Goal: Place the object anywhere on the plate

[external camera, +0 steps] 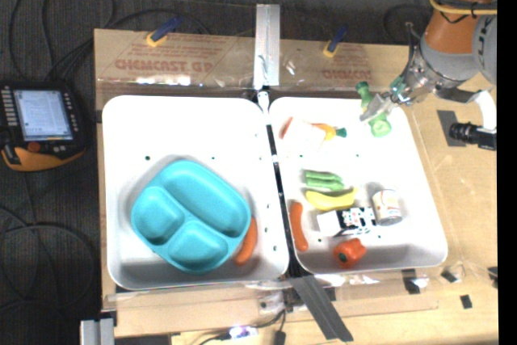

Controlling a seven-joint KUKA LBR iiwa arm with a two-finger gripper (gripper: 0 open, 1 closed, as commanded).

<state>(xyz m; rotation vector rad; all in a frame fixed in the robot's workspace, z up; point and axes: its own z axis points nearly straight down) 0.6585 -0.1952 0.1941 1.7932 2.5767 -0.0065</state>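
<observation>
A blue three-compartment plate (190,214) lies in the left bin (129,125). An orange carrot-like piece (247,242) rests against the plate's right rim, on the bin floor. My gripper (373,109) hovers over the far right corner of the right bin (420,174). Its green fingers (380,125) stand apart, open, with nothing between them. The right bin holds green pods (323,178), a yellow banana (329,198), a red sausage (298,226), a small can (386,206), a black-and-white box (347,220), a red-orange round piece (350,252) and a white-and-orange item (311,129).
A ridge (273,174) divides the two bins. A teach pendant (40,121) lies left of the bench. Clips (164,31) hold a plastic sheet along the far edge. Bare floor shows in the left bin's far part.
</observation>
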